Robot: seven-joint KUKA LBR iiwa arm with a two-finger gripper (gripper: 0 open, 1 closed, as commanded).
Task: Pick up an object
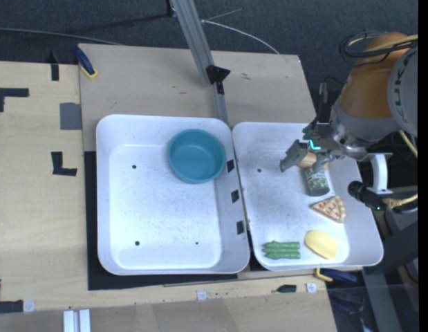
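**Gripper over right bin, tan object at its fingers**

Two white bins side by side on the bench. Left bin (117, 206) has a blue bowl (196, 155) in its far right corner, touching or just beside the far wall. Rest of it is bare speckled floor.

Right bin (269, 206) holds the clutter. Arm (376, 88) reaches in from the right, gripper (305, 156) low over the bin's far right part. Fingers spread fairly wide, dark tips pointing left and down. A small tan object (308, 160) sits right at the fingers; cannot tell if it is actually clamped between them or just lying under them. Small cyan light on the gripper body.

Just near of the gripper: a dark green can (316, 180), looks upright, touching or nearly touching the tan object. Nearer again, a pizza slice (330, 209) by the right wall. Near right corner: yellow lemon (321, 243). Left of the lemon, green beans (281, 250) along the near wall, just apart from the lemon.

Can crowds the gripper on its near side. Left part of the right bin is open floor. A grey pole (196, 37) slants in from the far side, ending at the gap between the bins.
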